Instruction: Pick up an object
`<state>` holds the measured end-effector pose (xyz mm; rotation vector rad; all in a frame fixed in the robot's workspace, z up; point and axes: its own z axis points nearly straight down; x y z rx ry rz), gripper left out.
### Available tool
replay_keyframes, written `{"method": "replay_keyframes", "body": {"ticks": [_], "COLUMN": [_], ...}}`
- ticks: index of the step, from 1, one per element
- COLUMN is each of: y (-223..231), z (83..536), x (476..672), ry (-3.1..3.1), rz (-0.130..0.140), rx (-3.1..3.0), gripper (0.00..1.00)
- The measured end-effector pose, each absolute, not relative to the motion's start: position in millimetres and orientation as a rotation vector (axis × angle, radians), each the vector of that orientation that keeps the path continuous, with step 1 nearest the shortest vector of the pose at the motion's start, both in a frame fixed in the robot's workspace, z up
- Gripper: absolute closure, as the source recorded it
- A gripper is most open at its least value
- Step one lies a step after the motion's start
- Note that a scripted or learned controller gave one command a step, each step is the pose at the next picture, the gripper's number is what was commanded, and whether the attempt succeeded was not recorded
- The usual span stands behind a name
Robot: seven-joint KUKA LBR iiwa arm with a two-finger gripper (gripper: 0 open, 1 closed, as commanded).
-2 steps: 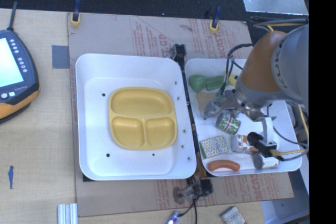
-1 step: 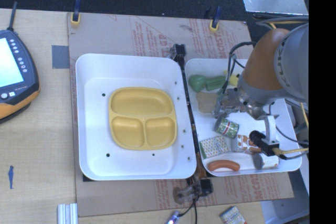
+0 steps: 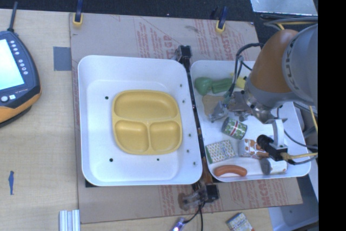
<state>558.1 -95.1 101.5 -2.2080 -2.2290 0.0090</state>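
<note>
Reaching down into the right-hand white bin [image 3: 300,116], my claw [image 3: 227,108] hangs just above the clutter there, and I cannot tell how it is set.

From my seat, the nearest candidates are a small green-and-white striped can [image 3: 234,128] lying on its side just below the claw, and a soft green plush shape [image 3: 208,85] just above it toward the bin's far corner. Further down lie a flat patterned green-and-white packet [image 3: 219,151], an orange sausage-shaped toy [image 3: 230,171] along the near wall, and a small brown-and-white carton [image 3: 252,147]. I judge nothing has been lifted yet. Next door, the left white bin [image 3: 97,116] holds a yellow three-compartment plastic tray [image 3: 146,120], presumably the drop spot. Both bins sit on taped cardboard over the wooden surface [image 3: 38,159], with a handheld control pendant [image 3: 15,79] at far left.
</note>
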Motion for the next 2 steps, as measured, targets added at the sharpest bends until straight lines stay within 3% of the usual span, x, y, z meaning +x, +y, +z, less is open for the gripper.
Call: {"method": "replay_keyframes", "body": {"ticks": [1,2], "y": [-96.0,-95.9], "z": [111.4,111.4], "x": [558.2,558.1], "ry": [-2.229,-2.229], "rz": [0.010,0.010], "rx": [-2.206,-2.206], "gripper": [1.00,0.00]}}
